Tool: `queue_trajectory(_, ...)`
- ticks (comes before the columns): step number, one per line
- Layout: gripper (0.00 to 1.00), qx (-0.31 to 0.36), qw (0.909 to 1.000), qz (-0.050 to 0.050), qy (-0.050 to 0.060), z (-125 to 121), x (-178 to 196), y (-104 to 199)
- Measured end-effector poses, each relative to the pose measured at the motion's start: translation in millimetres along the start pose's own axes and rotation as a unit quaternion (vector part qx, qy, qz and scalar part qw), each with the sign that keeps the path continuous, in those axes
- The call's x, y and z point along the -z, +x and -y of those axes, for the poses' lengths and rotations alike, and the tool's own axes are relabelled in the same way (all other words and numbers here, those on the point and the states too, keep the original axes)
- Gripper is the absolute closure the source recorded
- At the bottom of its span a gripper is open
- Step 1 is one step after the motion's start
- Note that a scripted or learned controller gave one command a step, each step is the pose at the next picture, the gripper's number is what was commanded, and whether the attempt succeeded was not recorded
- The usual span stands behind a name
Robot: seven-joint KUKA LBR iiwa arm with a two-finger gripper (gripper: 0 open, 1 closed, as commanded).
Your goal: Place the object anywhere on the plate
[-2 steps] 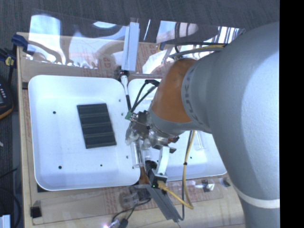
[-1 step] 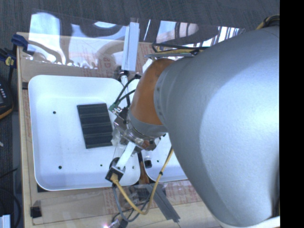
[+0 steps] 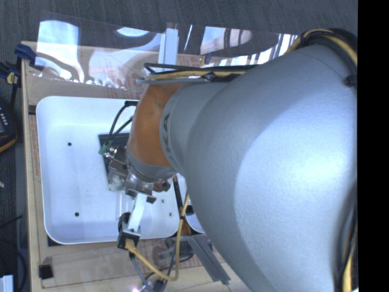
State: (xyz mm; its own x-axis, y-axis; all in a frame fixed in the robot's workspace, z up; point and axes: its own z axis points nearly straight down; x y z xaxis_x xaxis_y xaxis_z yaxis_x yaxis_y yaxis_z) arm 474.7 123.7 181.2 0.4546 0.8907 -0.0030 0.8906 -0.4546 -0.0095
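Note:
My grey arm with its orange band (image 3: 149, 126) covers most of the view and reaches from the right over the left white bin (image 3: 67, 181). The gripper (image 3: 114, 170) hangs low over that bin's right half, seen from behind the wrist. Whatever lies under it is hidden by the wrist. A pale curved sliver (image 3: 191, 221) peeks out beneath the arm, right of the left bin; I cannot tell whether it is the plate or the right bin's rim.
Two small dark dots (image 3: 69, 143) (image 3: 77, 214) mark the left bin's floor. A clear screen (image 3: 109, 66) stands along the bench's back edge. The wooden bench edge (image 3: 79, 260) runs in front of the bin.

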Motion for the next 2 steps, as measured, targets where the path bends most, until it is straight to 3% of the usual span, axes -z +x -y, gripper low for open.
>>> queue_trajectory(1,1.00,0.202,0.9794,0.000,-0.002,-20,9,-36)
queue_trajectory(2,1.00,0.144,0.9896,0.002,0.000,25,-52,47)
